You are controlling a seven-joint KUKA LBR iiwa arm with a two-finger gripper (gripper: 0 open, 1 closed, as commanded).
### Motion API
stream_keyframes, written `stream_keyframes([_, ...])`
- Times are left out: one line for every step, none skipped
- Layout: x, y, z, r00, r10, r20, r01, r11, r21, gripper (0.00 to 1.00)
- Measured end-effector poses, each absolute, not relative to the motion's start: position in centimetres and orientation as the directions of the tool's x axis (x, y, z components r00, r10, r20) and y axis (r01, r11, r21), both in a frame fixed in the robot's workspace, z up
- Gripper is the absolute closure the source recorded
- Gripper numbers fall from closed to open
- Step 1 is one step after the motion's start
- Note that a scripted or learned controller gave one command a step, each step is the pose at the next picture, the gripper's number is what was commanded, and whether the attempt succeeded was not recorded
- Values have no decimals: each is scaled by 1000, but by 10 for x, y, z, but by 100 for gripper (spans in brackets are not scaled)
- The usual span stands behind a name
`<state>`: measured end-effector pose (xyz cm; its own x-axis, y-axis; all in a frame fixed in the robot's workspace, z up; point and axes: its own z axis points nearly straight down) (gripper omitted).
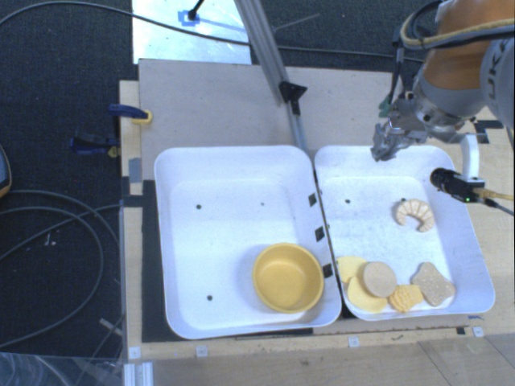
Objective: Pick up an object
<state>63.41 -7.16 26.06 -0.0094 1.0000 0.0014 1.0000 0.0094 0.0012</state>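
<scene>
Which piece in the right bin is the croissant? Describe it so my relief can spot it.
Start at the right bin. The croissant lies apart near its right wall, above the pieces clustered along the bottom edge. It alone is a curved, ridged, pale-tan crescent.

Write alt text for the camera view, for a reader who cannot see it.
The gripper hangs over the far rim of the right bin, which holds a croissant and, along its near edge, flat round pieces, a waffle and a toast slice. The left bin holds a yellow bowl.
</scene>
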Motion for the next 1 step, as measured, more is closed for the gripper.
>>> stream_keyframes([625, -30, 258, -10, 1000, 2, 1000, 10, 1, 100])
